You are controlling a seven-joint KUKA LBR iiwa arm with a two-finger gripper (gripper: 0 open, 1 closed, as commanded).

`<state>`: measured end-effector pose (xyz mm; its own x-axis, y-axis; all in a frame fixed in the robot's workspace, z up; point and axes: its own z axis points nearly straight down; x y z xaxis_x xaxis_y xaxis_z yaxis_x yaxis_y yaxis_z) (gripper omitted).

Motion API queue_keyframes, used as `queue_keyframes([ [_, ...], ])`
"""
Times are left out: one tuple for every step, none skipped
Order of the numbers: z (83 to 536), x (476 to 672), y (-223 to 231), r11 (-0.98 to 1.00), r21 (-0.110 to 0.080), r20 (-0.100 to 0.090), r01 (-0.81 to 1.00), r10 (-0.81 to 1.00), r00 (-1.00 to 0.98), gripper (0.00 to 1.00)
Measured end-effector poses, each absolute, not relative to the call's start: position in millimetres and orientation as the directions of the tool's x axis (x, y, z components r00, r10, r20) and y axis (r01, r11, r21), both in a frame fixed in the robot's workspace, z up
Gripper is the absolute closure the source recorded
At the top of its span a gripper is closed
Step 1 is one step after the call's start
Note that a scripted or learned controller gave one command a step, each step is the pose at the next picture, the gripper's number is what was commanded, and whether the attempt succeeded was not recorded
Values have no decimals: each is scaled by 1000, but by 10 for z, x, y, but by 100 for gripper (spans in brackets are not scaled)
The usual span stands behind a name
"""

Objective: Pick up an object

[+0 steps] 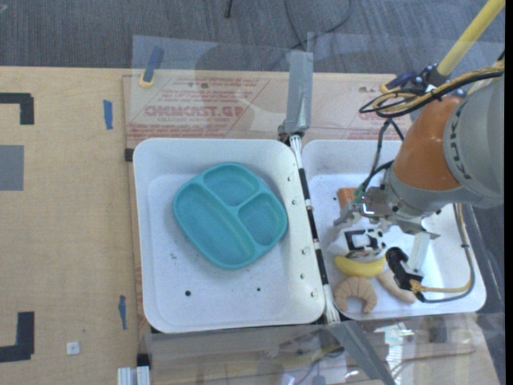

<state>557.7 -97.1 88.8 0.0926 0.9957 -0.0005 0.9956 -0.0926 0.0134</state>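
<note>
Banana (pixel 361 265) lies crosswise under the gripper (pixel 365 239), ends upturned.

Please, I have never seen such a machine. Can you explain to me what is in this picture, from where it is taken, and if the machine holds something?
One camera, fixed above the bench, looks down at a slant. The grey and orange robot arm reaches in from the right. Its end effector hangs low over the right bin, just above a banana; whether it grips anything cannot be told. A croissant lies nearby, and something orange sits partly hidden behind the end effector. The left bin holds a teal divided plate.
</note>
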Motion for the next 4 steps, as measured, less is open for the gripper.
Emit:
queue_keyframes([
  [874,6526,-1025,181,7,-4,983,983,-181,0],
  [885,6086,-1110,200,7,-2,980,980,-200,0],
  [995,6099,-1128,197,12,-4,980,980,-197,100],
  [1852,6671,-685,-22,2,-2,1000,1000,22,100],
])
